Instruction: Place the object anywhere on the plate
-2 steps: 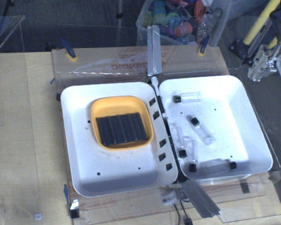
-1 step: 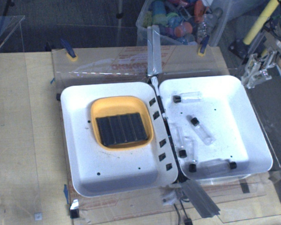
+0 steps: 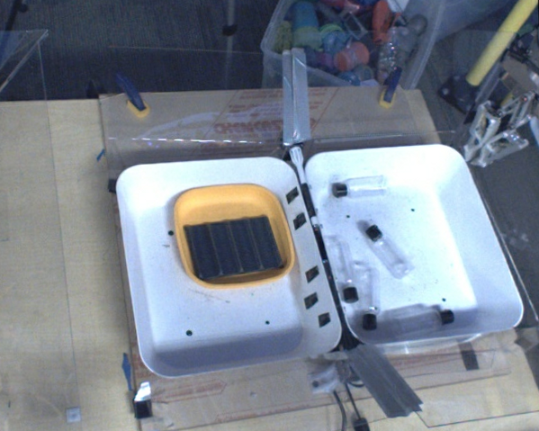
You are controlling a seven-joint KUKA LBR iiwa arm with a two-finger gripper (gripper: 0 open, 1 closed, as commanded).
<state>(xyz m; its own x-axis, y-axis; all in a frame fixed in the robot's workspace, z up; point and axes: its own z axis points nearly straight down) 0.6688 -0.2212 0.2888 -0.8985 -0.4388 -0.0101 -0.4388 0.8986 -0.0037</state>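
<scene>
A: Okay, quick, where's the object?

B: Candidates are clear vials with black caps in the right bin (image 3: 447, 169). One vial (image 3: 386, 247) lies mid-bin, tilted toward 4 o'clock. A second vial (image 3: 358, 187) lies flat at 12 o'clock from it. More clear pieces sit toward 6 and 7 o'clock, hard to separate.

A: Plate?

B: The yellow plate (image 3: 190, 210) is in the left bin (image 3: 146, 262), at 9 o'clock from the vials. A dark ridged block (image 3: 233, 246) lies on it.

A: Gripper?

B: Can't tell its state. A pale claw-like piece (image 3: 495, 126) at 2 o'clock, outside the bins, may be it.

A: Handling?

B: My guess is light, rigid and slick, and round, so it rolls. I'd close across the barrel at mid-length, square to its long axis, not on the cap. The clear body is easy to misjudge.
</scene>
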